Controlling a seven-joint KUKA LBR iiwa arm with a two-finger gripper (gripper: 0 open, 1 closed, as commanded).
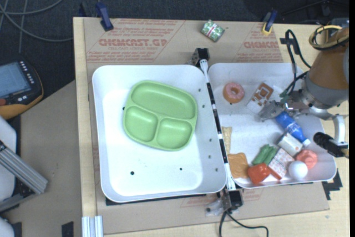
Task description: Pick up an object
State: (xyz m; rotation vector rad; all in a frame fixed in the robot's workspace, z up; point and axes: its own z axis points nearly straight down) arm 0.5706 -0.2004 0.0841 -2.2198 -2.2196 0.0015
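Note:
The right bin holds several small items. A pink-iced donut lies at its back left, with a brown and white packet beside it. A blue and white bottle lies mid-bin. Near the front sit a green piece, a red piece, a white egg and a slice of toast. My gripper is low in this bin, between the packet and the bottle's blue end, reaching in from the right. Nothing is visibly held in it.
The left bin bears a green three-part plate. A small green and white packet lies on the bench behind the bins. Blue clamps grip the bench's far edge. The arm's orange band hangs over the right bin's right rim.

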